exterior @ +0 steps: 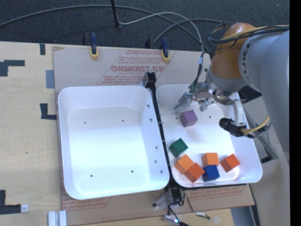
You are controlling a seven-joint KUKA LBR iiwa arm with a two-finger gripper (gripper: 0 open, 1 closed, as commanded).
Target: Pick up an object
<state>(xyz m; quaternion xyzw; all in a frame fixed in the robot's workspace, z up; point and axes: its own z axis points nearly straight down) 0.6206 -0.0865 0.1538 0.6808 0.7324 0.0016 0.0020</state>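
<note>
- Blocks are all sitting in the right bin [256, 166], mostly bunched along its near edge: a blue cube [211, 173], two orange blocks [189, 167] pressed together just left of it, another orange cube [210, 159] touching the blue one from behind, and a fourth orange cube [230, 162] a bit off to the right.
- Just behind that cluster, close to the divider between the bins, there's a green cube [178, 147], turned at an angle and apart from the orange ones.
- Further back, roughly mid-bin, a purple cube [188, 118] sits on its own, well clear of the rest.
- The gripper [194, 101] hangs right over that purple cube, just behind and above it. Its two fingers look spread apart, one pointing down-left toward the divider, the other shorter one to the right. Nothing is between them, so no block is held.
- Behind the gripper you get the orange band [230, 51] and the big grey arm [268, 69] coming in from the right.
- The left bin [63, 126] sits touching the right one along the black divider strip.
- Both bins rest on a cardboard sheet [131, 65] with red lettering, held at the far edge by two clamps [93, 45].
- Beyond that, dark floor with cables [141, 18] trailing across it.
</note>
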